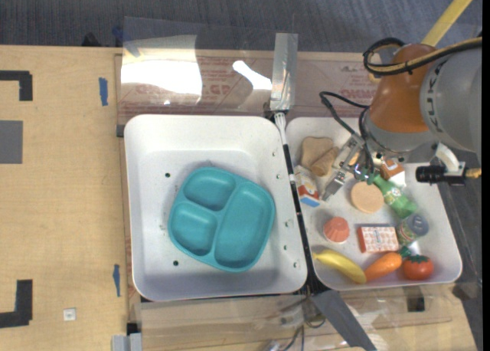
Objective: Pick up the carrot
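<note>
Above the right bin [452, 261], the jaws [342, 175] hang over its upper middle, beside a tan bread-like piece [317, 155]; whether they stand open or closed I cannot tell. The carrot [383, 265] lies well apart from them, toward the bin's near wall — wedged between a banana [341, 265] and a tomato [417, 267], just below a small patterned box [377, 238]. A good grasp likely means travelling down the bin, centring over the carrot's middle and closing across its narrow width — clear of its neighbours.
</note>
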### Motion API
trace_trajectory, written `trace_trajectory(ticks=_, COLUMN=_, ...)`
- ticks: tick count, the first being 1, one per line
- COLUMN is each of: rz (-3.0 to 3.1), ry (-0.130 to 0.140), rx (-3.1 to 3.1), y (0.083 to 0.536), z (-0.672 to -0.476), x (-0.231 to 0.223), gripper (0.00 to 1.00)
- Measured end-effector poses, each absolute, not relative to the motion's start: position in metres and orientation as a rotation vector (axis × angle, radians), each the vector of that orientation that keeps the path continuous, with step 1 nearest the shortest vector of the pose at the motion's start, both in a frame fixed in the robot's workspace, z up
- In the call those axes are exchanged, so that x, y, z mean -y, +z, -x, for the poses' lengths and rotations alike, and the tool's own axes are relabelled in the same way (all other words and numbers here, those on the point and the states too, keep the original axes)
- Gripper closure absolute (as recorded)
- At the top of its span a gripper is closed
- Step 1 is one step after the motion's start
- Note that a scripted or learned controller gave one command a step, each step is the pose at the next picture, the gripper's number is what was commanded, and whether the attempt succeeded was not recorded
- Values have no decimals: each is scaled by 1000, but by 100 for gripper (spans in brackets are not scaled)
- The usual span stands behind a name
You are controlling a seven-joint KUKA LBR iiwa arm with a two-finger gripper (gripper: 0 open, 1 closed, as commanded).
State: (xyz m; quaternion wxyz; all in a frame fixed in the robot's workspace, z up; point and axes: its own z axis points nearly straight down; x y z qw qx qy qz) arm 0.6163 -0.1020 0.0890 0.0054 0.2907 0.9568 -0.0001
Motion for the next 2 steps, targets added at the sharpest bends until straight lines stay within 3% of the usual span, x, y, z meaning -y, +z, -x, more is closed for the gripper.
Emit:
trace_trajectory(ticks=1, rz=-1344, ry=6, rx=-2828, y=90, z=-572, x=102, gripper=0)
trace_trajectory(ticks=2, rz=-1713, ry=5, rx=-2625, y=88, z=-624, x=116, gripper=0)
